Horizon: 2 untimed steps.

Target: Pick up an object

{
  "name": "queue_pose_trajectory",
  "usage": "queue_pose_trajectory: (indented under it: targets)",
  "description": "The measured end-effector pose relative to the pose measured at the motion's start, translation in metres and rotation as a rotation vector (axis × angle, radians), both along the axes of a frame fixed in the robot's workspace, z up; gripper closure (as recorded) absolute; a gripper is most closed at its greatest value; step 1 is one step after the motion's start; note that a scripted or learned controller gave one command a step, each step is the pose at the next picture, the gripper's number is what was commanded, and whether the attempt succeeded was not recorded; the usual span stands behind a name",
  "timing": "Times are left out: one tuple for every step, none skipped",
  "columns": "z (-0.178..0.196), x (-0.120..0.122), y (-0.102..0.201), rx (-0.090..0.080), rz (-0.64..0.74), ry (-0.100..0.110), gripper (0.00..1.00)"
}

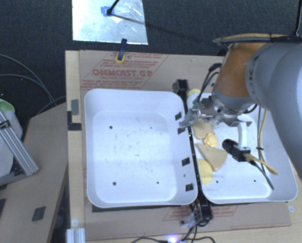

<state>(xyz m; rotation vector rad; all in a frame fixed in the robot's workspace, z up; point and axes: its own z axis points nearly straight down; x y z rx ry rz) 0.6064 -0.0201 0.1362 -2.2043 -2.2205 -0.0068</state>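
Note:
Several pale yellow objects lie along the left side of the right bin [272,189]. A small round one [193,92] is at the far left corner, and a tan lump [202,129] sits just below the gripper. Nearer the front are a cream wedge [215,156] and a yellow piece [205,172]. My gripper [192,115] hangs low over the divide between the two bins, right above the tan lump. It is too small and cluttered in the camera view to read. The grey arm hides much of the right bin's far side.
The left bin [136,151] is a shallow white tray with dark specks on its floor. Both bins rest on a cardboard sheet [136,70]. A shiny metal plate [109,14] lies on the dark floor behind, and an aluminium frame [11,140] stands at the left.

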Motion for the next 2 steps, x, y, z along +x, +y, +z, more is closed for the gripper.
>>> queue_pose_trajectory:
  targets:
    - [-0.0087,0.0060,-0.0069,0.010,0.010,-0.011,0.00]
    - [-0.0104,0.0087,-0.0081,0.015,0.011,-0.013,0.00]
